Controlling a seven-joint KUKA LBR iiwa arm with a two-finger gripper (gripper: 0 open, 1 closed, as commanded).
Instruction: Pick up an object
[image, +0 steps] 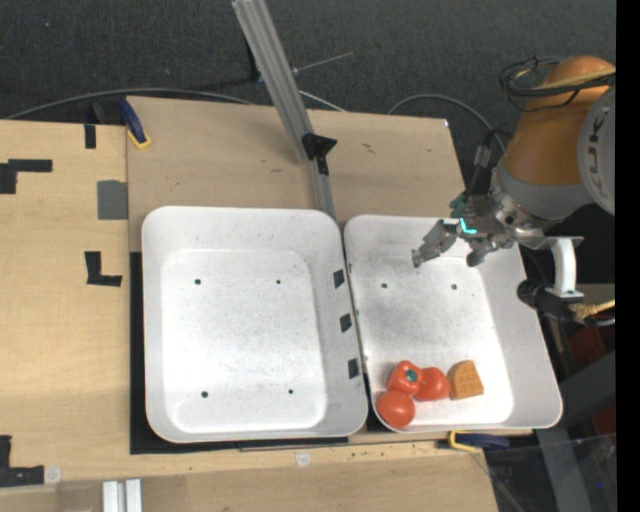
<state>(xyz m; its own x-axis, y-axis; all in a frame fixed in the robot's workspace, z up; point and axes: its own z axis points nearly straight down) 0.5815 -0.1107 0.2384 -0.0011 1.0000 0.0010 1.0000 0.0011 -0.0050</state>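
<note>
Red toys (412, 390) clustered, outlines merge; gripper (450, 250) apart.

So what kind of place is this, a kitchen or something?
Probably a robot lab, not a kitchen. A robot arm with a claw hangs over two white bins on a wooden bench, and little toys sit in the right bin.

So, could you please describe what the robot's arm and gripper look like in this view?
The arm is bulky and rounded, with a grey body and an orange band above the wrist. Thin dark cables loop beside the orange section. The gripper is small, dark grey metal with two slim fingers and a small turquoise light near its base.
</note>
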